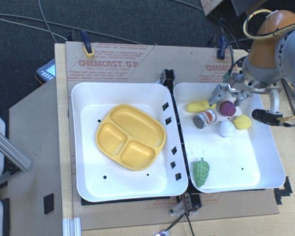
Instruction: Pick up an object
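While my hand (229,93) hangs with fingers spread and nothing held at the right bin's (265,173) far edge, the purple ball (228,108) sits directly beneath it, between the yellow banana (198,105) and yellow lemon (243,122).

Bench (113,63) with two white bins (83,132) side by side

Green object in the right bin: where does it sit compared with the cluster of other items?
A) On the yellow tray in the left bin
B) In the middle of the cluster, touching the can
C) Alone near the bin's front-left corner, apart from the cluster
C: the green object lies by itself at the front-left of the right bin, well apart from the small can and the cluster up near the gripper.
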Controlling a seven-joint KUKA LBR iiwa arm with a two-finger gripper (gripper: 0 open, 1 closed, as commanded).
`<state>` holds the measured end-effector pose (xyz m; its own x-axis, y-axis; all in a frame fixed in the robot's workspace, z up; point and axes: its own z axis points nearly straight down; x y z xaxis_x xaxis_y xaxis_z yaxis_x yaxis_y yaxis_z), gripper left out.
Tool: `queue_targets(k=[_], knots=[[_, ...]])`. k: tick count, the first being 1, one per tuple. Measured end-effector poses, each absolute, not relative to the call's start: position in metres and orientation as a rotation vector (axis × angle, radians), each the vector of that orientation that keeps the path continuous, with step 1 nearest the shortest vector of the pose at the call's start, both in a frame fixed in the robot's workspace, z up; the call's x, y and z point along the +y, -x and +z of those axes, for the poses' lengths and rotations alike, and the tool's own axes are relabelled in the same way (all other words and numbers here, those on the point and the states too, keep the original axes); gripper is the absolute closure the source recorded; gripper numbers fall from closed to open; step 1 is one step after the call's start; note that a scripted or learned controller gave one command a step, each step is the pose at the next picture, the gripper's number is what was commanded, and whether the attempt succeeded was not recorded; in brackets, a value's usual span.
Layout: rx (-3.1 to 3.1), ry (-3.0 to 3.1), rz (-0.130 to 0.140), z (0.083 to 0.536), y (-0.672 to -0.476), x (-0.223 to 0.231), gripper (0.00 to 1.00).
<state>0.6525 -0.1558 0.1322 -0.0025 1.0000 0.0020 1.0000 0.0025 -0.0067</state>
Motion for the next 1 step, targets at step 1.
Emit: queue_targets(k=[1], knots=[[-2.226, 2.220, -0.013, 0.0916, -0.6571, -0.1546, 0.00]])
